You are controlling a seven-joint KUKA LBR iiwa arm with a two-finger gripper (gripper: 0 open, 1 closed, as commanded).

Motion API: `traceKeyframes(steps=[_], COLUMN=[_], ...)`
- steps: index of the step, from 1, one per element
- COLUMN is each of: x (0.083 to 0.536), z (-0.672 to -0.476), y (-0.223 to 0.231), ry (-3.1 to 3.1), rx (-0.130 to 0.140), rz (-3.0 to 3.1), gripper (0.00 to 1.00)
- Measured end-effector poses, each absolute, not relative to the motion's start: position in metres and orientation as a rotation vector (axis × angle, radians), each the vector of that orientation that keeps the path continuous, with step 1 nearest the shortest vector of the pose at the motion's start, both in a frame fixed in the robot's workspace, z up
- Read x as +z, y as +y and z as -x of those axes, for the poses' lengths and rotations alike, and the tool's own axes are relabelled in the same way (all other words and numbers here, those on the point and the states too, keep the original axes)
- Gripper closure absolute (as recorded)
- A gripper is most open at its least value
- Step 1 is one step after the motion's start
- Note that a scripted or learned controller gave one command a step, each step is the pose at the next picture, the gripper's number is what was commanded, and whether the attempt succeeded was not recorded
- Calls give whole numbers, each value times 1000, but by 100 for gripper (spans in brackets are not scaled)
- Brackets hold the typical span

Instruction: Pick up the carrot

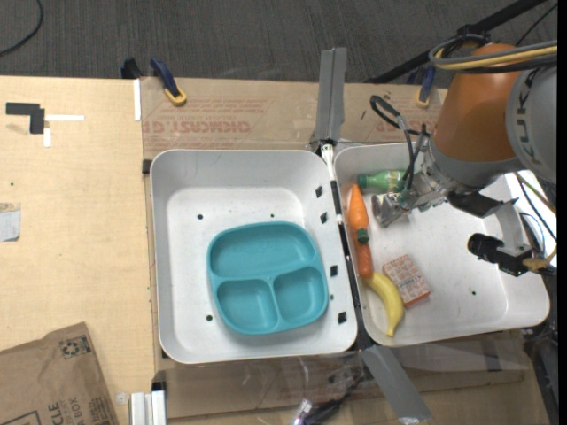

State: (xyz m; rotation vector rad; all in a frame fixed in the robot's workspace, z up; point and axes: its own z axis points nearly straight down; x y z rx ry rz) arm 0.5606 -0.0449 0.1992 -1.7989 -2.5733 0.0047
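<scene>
Two shallow white bins sit side by side on the tan wooden worktop (pixel 71 237). The left white bin (pixel 177 264) holds a teal plastic plate (pixel 266 275) with three compartments, lying flat near its middle. In the right white bin (pixel 478 312) the long orange carrot (pixel 358 226) lies against the left wall, running from far to near. Just nearer than it curves a yellow banana (pixel 387 301), and beside that a small red-and-white packet (pixel 407 279). A green plastic bottle (pixel 381 181) lies at the far edge. The grey arm with its orange band (pixel 483 104) reaches in from the right, and its metal tool (pixel 390 209) hangs just right of the carrot, apart from it. Whether the tool is spread or pressed together I cannot tell.
</scene>
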Motion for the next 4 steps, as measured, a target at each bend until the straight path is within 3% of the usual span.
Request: traceKeyframes(steps=[1, 2, 3, 4], x=[191, 221, 190, 232], z=[-553, -581, -623, -587], y=[-54, 22, -25, -17], ry=[-2649, -2329, -2038, -2194], rx=[3, 4, 7, 6], rz=[1687, 2108, 2391, 2248], gripper=[100, 100, 100, 100])
